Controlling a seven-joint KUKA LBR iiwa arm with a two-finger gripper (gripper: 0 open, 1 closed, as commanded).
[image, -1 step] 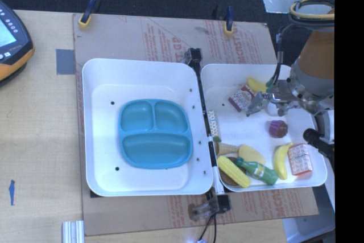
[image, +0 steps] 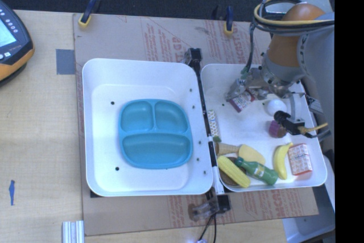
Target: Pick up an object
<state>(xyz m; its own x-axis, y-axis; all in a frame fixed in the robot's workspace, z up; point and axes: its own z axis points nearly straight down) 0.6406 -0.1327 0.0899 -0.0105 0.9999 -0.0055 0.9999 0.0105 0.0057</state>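
My gripper (image: 245, 88) hangs low over the back of the right bin (image: 227, 122), under the orange-banded wrist (image: 296, 20). Just below and in front of it lies a small red and white packet (image: 241, 102), touching or nearly touching the gripper's tip. A white egg (image: 277, 105) and a purple piece (image: 277, 128) lie to its right. At the bin's front sit a banana (image: 280, 160), a pink box (image: 300, 159), a green bottle (image: 259, 170), a corn cob (image: 233, 171) and a yellow wedge (image: 251, 153).
The left bin (image: 96, 122) holds a blue divided plate (image: 156, 134). A dark divider strip (image: 206, 122) runs between the bins. Clamps (image: 87, 12) grip the cardboard's far edge. A yellow and grey device (image: 11, 37) sits at the far left.
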